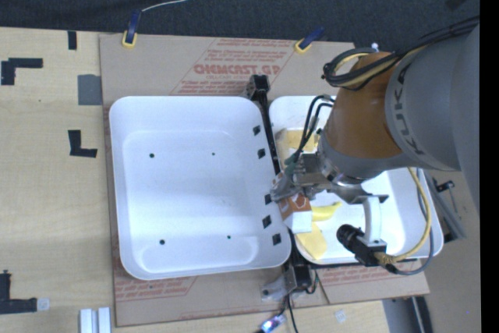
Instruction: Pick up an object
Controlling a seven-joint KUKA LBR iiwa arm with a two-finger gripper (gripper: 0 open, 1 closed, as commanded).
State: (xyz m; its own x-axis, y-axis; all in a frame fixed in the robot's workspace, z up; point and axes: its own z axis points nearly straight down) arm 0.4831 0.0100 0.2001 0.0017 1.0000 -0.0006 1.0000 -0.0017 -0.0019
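Observation:
The arm's orange and grey wrist hangs over the right bin (405,242) and hides most of its floor. My gripper (291,189) reaches down at that bin's left side, close to the divider between the bins. Right under it lies a small brown object (297,206), though contact cannot be made out. A white piece (302,223) and a yellow block (313,243) lie just in front of it. Another pale yellow object (290,139) shows behind the gripper, partly covered by the arm.
The left bin (125,168) is a wide white tray with a few dark dots on its floor. Both bins rest on a cardboard sheet (226,66). Black clips line the divider (269,160). Cables loop off the wrist near the right bin's front edge.

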